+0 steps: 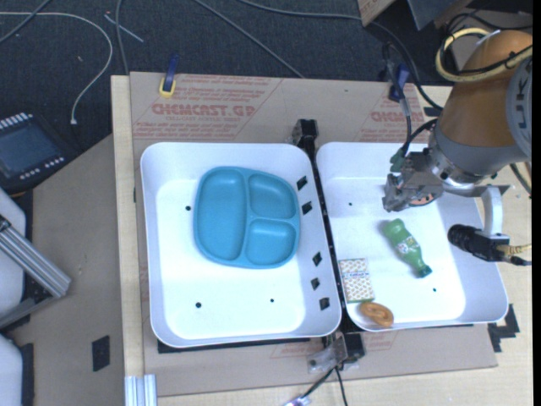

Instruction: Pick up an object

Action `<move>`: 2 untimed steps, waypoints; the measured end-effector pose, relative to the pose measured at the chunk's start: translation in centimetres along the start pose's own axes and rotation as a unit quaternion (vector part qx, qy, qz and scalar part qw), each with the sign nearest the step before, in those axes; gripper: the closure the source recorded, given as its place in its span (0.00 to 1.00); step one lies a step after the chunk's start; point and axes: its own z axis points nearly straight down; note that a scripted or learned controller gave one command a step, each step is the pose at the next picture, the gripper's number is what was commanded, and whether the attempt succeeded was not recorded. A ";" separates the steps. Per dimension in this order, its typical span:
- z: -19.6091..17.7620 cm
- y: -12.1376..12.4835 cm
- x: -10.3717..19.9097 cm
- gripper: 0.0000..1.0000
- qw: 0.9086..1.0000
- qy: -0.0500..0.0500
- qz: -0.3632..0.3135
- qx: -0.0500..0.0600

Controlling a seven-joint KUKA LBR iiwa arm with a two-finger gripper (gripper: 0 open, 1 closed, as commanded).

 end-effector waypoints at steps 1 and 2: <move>-1.2 1.4 5.4 1.00 1.000 0.000 0.000 0.000; -0.1 3.0 10.2 1.00 1.000 0.000 0.001 0.001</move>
